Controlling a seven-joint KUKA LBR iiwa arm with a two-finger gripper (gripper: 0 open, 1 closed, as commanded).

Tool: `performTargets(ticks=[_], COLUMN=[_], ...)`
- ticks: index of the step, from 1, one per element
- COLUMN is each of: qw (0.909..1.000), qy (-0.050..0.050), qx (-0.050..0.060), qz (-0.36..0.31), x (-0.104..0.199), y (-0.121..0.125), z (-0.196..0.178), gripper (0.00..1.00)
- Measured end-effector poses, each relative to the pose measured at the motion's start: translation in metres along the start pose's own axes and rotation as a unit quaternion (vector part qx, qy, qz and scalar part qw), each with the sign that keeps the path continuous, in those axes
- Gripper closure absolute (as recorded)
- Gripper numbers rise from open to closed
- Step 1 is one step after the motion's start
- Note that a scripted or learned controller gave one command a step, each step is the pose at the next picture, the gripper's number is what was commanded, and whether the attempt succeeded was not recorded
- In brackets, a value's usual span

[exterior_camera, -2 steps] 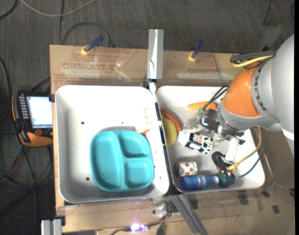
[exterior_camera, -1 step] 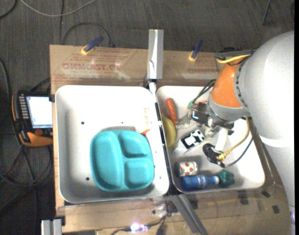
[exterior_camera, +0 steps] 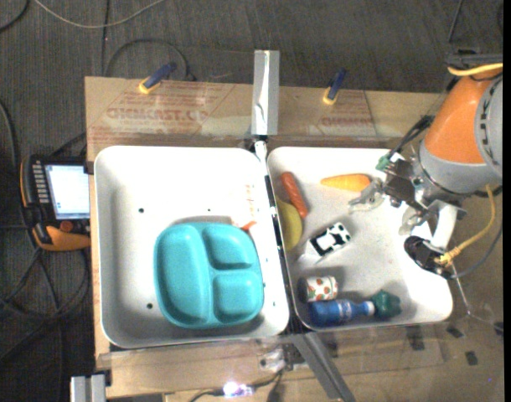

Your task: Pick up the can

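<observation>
Camera view, nearest edge first: a blue bottle (exterior_camera: pixel 349 310) lies along the right bin's (exterior_camera: pixel 423 308) front wall, the can (exterior_camera: pixel 321 288) on its side just behind it. Further back sit a toy cow (exterior_camera: pixel 330 239), banana (exterior_camera: pixel 291 224) and carrot (exterior_camera: pixel 347 182). The gripper (exterior_camera: pixel 392 201) hovers beside the carrot, fingers spread, nothing between them.

Faint red print on cardboard (exterior_camera: pixel 167 114), unreadable; no other text legible.

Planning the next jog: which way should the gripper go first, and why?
Probably toward the view's lower left: the gripper sits at the right bin's upper right, while the can lies near its front wall beside the blue bottle.
</observation>
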State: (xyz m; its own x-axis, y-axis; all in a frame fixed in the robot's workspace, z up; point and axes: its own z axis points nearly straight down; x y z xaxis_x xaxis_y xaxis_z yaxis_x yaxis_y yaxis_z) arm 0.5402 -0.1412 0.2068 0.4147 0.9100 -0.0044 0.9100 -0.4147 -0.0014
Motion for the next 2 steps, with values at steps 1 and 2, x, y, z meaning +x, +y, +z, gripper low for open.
performTargets(ticks=[1, 2], qw=[0.9991, 0.9999], qy=[0.000, 0.005], qx=[0.000, -0.005], qz=[0.042, 0.013], x=[-0.038, -0.061], y=[0.004, -0.013], z=[-0.032, 0.118], gripper=[1.00, 1.00])
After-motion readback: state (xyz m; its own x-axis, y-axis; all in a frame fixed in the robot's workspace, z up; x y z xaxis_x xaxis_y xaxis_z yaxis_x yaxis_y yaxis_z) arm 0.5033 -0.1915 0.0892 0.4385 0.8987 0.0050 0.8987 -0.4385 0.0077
